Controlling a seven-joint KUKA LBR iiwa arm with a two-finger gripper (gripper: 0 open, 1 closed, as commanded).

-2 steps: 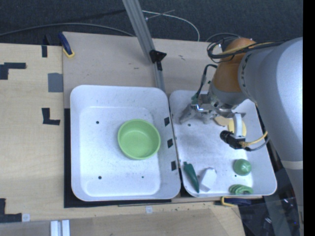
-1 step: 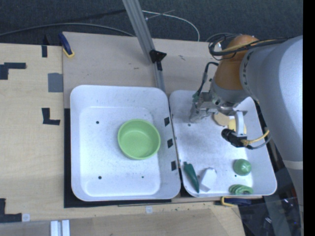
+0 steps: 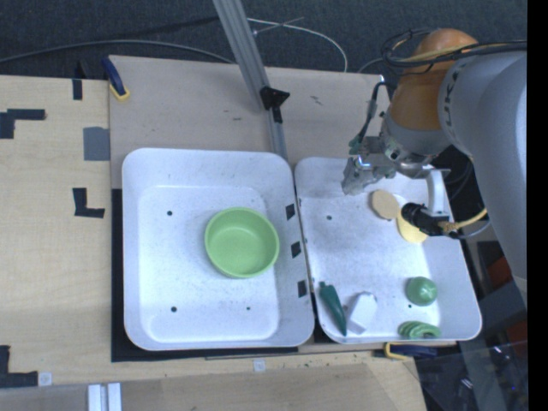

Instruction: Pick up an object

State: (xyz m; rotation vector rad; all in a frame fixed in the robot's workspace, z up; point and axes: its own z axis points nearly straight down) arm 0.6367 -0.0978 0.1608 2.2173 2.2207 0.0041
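Stacked green ridged discs [image 3: 419, 330] are lying at the right white bin's [image 3: 342, 229] near rim; pincer [image 3: 355, 176] is hovering above the far corner, finger state indeterminable.

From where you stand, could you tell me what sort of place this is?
Probably a robotics lab's grasping test bench: two white bins side by side, a grey robot arm over them, and small toy-like objects such as a green bowl.

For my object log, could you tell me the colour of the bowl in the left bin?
Light green bowl, seen best in the camera view.
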